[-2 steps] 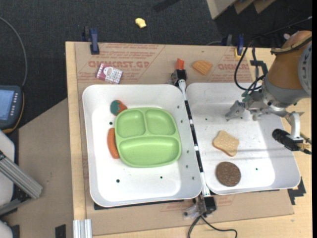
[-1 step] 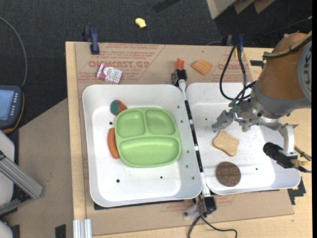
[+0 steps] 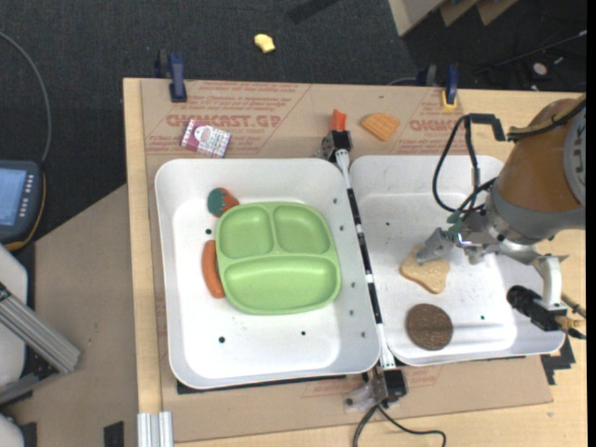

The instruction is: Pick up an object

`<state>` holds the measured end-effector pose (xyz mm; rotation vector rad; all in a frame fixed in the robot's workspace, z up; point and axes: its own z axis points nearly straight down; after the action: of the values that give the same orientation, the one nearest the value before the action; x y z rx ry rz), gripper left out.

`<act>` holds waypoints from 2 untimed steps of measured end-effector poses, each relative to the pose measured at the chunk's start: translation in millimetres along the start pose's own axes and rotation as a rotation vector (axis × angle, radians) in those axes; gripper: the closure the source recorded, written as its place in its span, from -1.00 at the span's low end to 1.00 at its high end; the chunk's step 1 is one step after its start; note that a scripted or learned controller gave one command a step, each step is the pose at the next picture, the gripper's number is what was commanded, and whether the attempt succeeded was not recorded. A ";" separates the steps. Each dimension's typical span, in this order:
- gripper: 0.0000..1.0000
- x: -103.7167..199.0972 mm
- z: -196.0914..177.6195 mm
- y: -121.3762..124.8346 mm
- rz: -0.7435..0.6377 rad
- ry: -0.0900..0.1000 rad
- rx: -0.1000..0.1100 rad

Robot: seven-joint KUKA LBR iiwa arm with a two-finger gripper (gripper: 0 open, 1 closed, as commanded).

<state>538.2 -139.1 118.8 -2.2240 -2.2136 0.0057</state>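
Left bin (image 3: 186, 343): you've got 1 green divided tray (image 3: 277, 256) with three compartments, mid-bin. 1 orange sausage-shaped piece (image 3: 212, 268) touches the tray's left edge. 1 small teal-and-orange piece (image 3: 222, 200) sits at the tray's upper-left corner.
Right bin (image 3: 400, 180): 1 tan bread-slice piece (image 3: 426, 271) left of centre; 1 round brown disc (image 3: 429, 325) just below it, near the bin's lower edge.
Gripper (image 3: 440, 247): lower right of the frame, low over the right bin, tips just above the bread slice's upper edge. You can't tell from this angle whether it grips anything or how wide it stands.
Desk (image 3: 149, 250): cardboard sheet under both bins. 1 pink-and-white packet (image 3: 205, 138) upper left, 1 orange wafer-like piece (image 3: 379, 126) top centre, 2 blue clamps (image 3: 174, 74) on the top edge.
Writing: red print along the cardboard's top edge, partly covered; reads roughly "CHEMCAST GP". Packet text too small to read.
Floor: 1 small yellow piece (image 3: 264, 42) on the dark carpet, top of frame.
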 end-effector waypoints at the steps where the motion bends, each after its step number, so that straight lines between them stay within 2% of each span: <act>1: -1.00 23.9 35.8 11.1 -0.007 0.000 -0.004; 2: -1.00 40.7 33.9 8.1 -0.006 0.001 -0.004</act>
<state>546.3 -98.5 84.8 -2.2188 -2.2220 0.0007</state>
